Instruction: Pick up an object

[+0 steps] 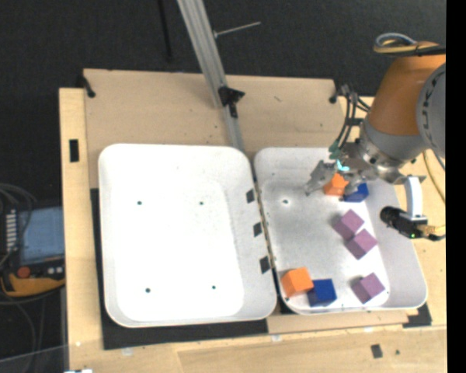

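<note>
Partly hidden under the arm, gripper (332, 179) over orange block (337, 183) and blue block (356, 193), grip state unclear

matt wood bench (295, 92), glossy plastic bins (179, 231)

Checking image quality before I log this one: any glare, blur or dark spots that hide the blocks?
Camera view: evenly lit and mostly sharp; the right bin floor looks bright but the purple blocks read clearly. The pincer is small and slightly soft, crowding an orange block and a blue block.
</note>
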You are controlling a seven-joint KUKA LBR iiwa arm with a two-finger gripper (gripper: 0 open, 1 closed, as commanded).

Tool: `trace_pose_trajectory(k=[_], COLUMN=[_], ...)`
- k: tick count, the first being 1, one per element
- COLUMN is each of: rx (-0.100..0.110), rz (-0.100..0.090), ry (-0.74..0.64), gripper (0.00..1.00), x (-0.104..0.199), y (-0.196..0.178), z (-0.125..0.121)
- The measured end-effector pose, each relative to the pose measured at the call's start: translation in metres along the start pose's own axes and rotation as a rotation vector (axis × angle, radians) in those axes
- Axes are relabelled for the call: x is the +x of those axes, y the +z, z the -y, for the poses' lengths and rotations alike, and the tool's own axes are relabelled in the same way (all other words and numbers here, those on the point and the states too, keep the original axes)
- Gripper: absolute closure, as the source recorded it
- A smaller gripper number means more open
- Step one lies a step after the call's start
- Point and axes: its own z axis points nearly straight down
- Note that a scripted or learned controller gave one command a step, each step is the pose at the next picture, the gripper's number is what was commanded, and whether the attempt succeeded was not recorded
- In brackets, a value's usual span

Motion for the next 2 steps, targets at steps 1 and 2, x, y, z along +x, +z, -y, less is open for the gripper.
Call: trace_pose_trajectory(k=[1,2], rx=[-0.005,0.0], rz=[0.0,0.002], ry=[0.0,0.002], gripper=[0.0,0.0], x=[0.0,0.003], y=[-0.002,0.041], z=[-0.001,0.002])
